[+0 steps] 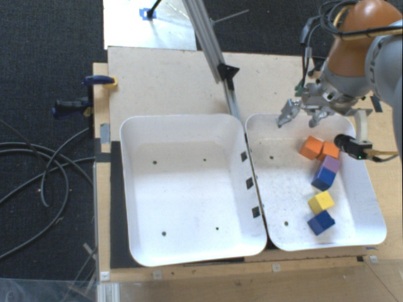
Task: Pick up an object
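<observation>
At 12 o'clock of the right bin [280,187], just over its far rim, the gripper [296,121] hangs w/ claw spread wide and nothing between the fingers; treat it as unloaded. Nearest candidate: orange block [311,148], just off the claw toward 5 o'clock, touching a second orange block [331,150] on its 3 o'clock side. Recommended approach: centre the claw over the first orange block, set the fingers across its 12 and 6 o'clock faces (judged free; the 3 o'clock face is blocked), descend straight, and close only once both fingers bracket it. Expect a rigid, light cube; a corner grip will prob. slip, so square up first. Obstructions: purple block [331,164] sits against the second orange block at its 6 o'clock, w/ a blue block [323,178] touching it below; a wide claw may nudge these. Alt. targets w/ more clearance: yellow block [321,201] and lower blue block [321,222], just beside each other toward the bin's 5 o'clock. Left bin [189,187] lies at 9 o'clock, across the shared rims. Slanted metal pole [204,30] at 11 o'clock stands well apart from the work zone.
</observation>
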You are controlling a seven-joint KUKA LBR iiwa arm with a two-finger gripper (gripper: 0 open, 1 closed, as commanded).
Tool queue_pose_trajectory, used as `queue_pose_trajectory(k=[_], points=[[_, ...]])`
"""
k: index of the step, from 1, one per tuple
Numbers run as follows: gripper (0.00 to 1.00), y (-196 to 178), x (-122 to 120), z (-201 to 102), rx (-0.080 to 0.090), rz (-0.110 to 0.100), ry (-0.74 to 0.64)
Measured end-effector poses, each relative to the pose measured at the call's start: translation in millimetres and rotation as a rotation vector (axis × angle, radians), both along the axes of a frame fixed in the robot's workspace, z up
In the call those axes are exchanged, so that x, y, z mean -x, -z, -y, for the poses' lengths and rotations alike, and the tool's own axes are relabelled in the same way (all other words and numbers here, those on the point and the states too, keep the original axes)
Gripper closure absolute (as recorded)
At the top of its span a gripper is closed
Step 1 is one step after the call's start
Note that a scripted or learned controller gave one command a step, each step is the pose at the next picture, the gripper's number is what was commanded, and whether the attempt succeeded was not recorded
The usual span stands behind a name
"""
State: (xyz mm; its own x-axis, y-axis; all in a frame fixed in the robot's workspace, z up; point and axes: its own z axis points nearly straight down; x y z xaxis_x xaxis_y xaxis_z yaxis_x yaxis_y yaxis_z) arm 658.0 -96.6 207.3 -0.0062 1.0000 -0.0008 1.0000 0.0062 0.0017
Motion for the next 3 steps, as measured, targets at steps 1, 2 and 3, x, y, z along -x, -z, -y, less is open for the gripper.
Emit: queue_pose_trajectory(k=[1, 2, 3], points=[[0.0, 103, -14, 75, 0.001, -0.005, 0.009], [0.0, 100, -9, 74, 0.001, 0.005, 0.0], [0.0, 116, 18, 104, 0.0, 0.001, 0.007]])
